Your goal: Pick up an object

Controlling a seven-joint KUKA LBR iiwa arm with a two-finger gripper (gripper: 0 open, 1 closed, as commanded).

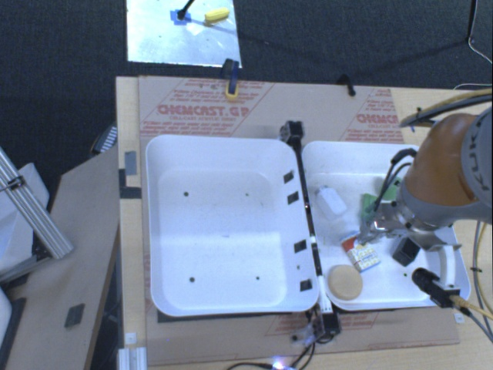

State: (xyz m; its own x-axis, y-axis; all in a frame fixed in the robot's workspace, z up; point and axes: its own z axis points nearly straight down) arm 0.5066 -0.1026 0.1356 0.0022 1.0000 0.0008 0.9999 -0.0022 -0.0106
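Over the right bin [385, 156] our claw [368, 236] hung low above a small patterned block [363, 257]; we could not tell its state. We judged the approach underway; next, a straight descent onto that block.

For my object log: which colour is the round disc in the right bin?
Tan, seen in the camera view: round disc.
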